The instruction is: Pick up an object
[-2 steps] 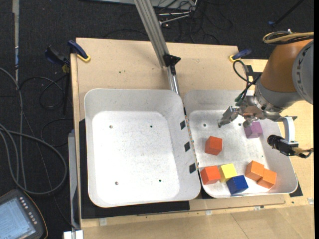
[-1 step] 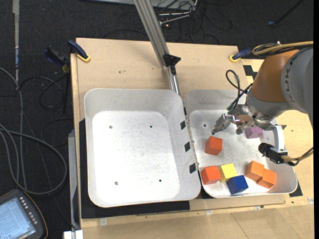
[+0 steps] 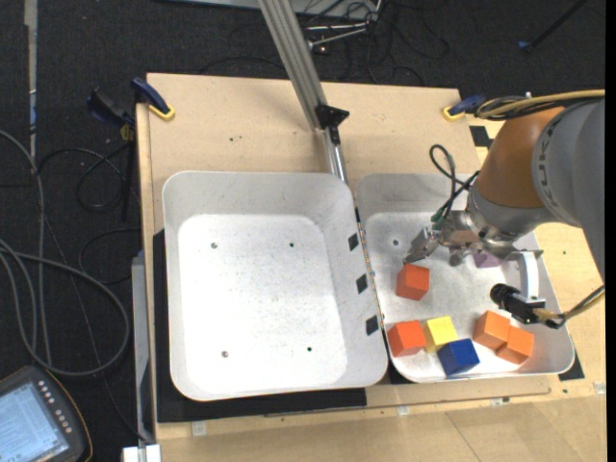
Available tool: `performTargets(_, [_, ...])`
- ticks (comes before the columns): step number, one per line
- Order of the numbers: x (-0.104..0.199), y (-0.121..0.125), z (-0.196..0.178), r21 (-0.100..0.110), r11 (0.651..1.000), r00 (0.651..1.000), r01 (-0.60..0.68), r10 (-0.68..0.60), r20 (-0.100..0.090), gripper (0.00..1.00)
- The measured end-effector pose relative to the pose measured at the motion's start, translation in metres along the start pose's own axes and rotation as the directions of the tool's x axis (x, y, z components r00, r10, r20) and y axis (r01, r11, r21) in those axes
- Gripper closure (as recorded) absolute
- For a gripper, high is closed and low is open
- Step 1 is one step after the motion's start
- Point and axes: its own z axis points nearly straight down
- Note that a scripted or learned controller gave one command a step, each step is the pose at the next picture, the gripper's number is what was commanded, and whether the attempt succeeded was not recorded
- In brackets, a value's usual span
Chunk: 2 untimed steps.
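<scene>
Camera view. The grey arm with the orange band (image 3: 510,152) reaches in from the right over the right-hand shallow white bin (image 3: 385,200). The two-finger gripper (image 3: 423,248) hangs low in that bin, just above and beside a small orange-red cube (image 3: 413,281). Whether the jaws are spread or pressed together cannot be told from this slant; nothing is visibly between them.

The orange-red cube sits alone near the bin's middle, well apart from the others, and is judged the likeliest target. Along the near wall lie a second orange cube (image 3: 407,336), a yellow cube (image 3: 442,330) and a blue cube (image 3: 459,355), touching or nearly so. Two more orange blocks (image 3: 506,335) lie at the near right corner. A purple object (image 3: 486,257) is partly hidden under the wrist. The left-hand white bin (image 3: 255,277) lies alongside.

Handling judgement: the cube looks light, rigid and not fragile, with smooth faces that may slip. Grip two opposite flat faces, squarely, near mid-height; a corner-on grip risks twisting it out.
</scene>
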Motion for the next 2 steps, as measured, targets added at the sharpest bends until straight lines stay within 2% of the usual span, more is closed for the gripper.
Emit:
performTargets(1, [0.000, 0.001, -0.012, -0.004, 1.000, 1.000, -0.001, 0.001, 0.001, 1.00])
performTargets(2, [-0.004, 0.010, -0.058, -0.010, 1.000, 1.000, 0.002, -0.002, 0.002, 1.00])
